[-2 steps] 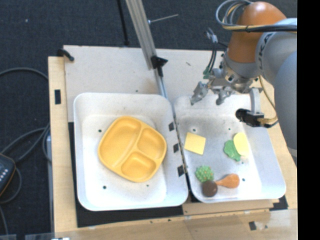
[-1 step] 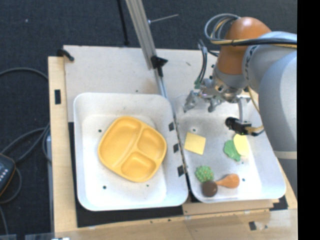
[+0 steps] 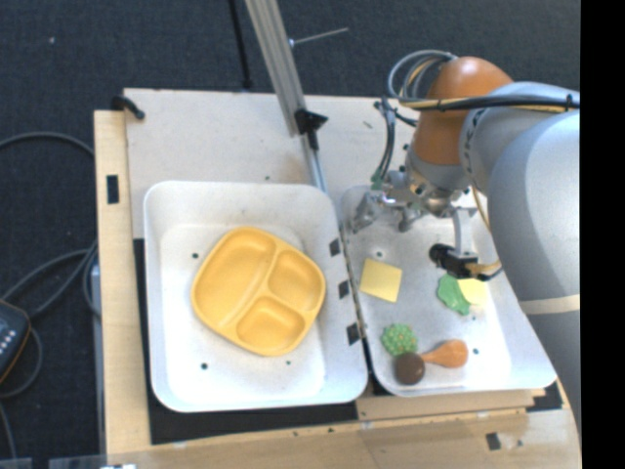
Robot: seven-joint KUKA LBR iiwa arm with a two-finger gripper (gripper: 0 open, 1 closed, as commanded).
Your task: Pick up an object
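gripper poised at the upper end of the right bin, nothing seen between its parts. nearest candidate, a yellow square block, lies just below it toward lower centre frame; other toys sit farther down-right.

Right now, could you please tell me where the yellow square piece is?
The yellow square piece lies in the right bin, near its left wall, above the green bumpy item.
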